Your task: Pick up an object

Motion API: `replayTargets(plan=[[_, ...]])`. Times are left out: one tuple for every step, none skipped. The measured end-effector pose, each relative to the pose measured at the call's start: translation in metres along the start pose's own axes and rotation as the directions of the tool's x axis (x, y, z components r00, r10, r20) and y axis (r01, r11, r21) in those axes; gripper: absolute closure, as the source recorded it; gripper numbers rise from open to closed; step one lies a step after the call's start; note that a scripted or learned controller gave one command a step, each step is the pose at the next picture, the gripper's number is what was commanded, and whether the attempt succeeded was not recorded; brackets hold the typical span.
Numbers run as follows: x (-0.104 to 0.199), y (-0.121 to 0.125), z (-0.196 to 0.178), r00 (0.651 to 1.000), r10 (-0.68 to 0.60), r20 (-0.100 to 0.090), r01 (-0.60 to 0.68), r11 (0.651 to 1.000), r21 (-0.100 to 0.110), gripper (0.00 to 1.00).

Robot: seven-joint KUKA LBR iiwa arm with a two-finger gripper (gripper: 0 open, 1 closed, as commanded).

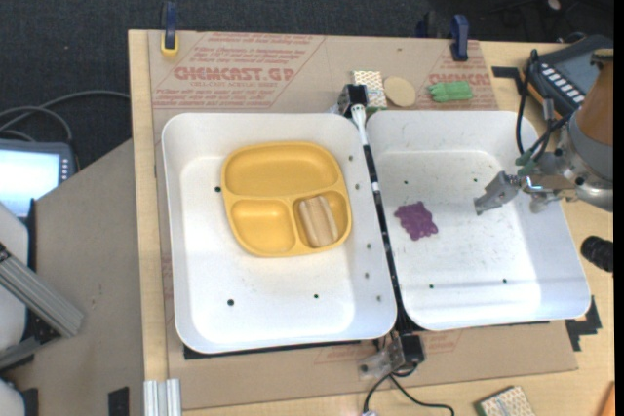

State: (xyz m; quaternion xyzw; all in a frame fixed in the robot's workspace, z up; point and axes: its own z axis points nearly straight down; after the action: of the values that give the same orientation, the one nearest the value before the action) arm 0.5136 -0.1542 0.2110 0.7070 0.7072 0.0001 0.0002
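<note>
I see the purple object (416, 219) lying left of my gripper (490, 197), apart from it; whether the jaws are spread I cannot tell.

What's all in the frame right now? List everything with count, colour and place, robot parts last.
left bin: 1, white, left half of the bench
right bin: 1, white, right half of the bench, beside the left bin
divided plate: 1, yellow, three compartments, in the left bin
tan block: 1, light brown, in the plate's lower right compartment
purple object: 1, purple, in the right bin, left of centre
green object: 1, green, on the bench behind the right bin
round disc: 1, beige, on the bench left of the green object
clamps: 2, blue, far edge of the bench
arm: 1, grey with an orange band, right edge
end effector: 1, grey, over the right bin, right of the purple object
</note>
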Motion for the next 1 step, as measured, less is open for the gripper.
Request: replayTargets(plan=[[0.0486, -0.0056, 0.0511, 1.0, -0.004, -0.005, 0.004, 1.0, 0.008, 0.0]])
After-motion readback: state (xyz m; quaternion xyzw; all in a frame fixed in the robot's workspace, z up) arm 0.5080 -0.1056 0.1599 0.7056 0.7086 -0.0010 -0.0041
